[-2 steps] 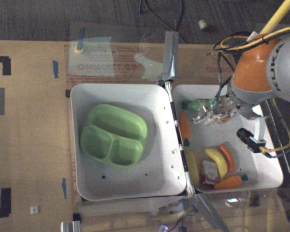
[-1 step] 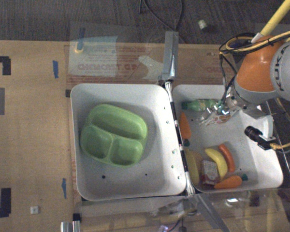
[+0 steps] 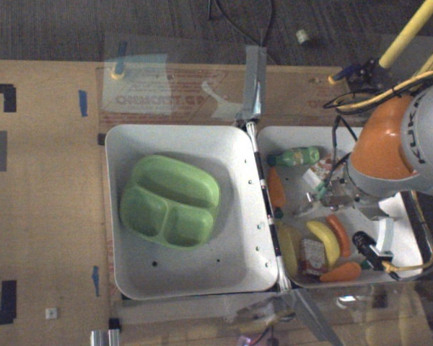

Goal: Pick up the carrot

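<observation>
- Jaws hang low over the right bin (image 3: 303, 132), roughly mid-bin; my arm (image 3: 379, 146) covers the side of the bin view-right of them.
- Can't tell if the jaws are wide or narrow: they're small and blurred from this angle. Nothing visible between them.
- Carrot (image 3: 276, 187): view-left of the jaws, lying flat along the bin wall next to the left bin (image 3: 187, 265). It's near the jaws but apart from them, w/ bare bin floor between.
- Green bottle (image 3: 297, 156): on its side, up-view and left of the jaws, just above the carrot's top end.
- White/red packet (image 3: 319, 170): just up-view of the jaws, close by; can't tell if it touches them.
- Banana (image 3: 325, 240): down-view of the jaws, w/ a red-orange stick-shaped piece (image 3: 339, 234) right beside it on the view-right.
- Another orange tapered piece (image 3: 340, 272): further down-view, by the bin's near wall.
- Yellow item (image 3: 289, 249) and small box (image 3: 312, 253): down-view and left of the jaws, packed beside the banana.
- Green divided plate (image 3: 172, 202): in the left bin, well apart from the jaws, view-left.
- Both bins sit on the brown desk (image 3: 43, 193).
</observation>
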Robot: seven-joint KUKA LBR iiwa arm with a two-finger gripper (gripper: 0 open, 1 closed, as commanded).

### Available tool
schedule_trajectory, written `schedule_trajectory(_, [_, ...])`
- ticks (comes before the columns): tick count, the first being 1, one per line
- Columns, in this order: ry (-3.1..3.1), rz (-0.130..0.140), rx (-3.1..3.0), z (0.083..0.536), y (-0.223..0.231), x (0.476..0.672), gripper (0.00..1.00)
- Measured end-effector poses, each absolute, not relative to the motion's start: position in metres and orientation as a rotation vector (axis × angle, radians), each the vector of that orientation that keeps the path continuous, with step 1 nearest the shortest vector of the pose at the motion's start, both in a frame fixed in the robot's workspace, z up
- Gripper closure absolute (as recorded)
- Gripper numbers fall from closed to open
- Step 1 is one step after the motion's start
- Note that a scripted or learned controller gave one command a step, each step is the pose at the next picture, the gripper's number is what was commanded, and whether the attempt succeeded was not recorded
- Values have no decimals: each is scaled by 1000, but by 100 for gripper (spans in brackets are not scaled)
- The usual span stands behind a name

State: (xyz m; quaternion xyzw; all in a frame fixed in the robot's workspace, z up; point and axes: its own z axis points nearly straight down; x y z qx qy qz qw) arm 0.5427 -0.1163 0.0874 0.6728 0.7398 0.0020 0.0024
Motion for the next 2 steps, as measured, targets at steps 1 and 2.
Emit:
schedule_trajectory(1, [2313, 8, 2113, 97, -119, 544, 100])
schedule_trajectory(2, [2180, -3, 2265, 183, -47, 517, 100])
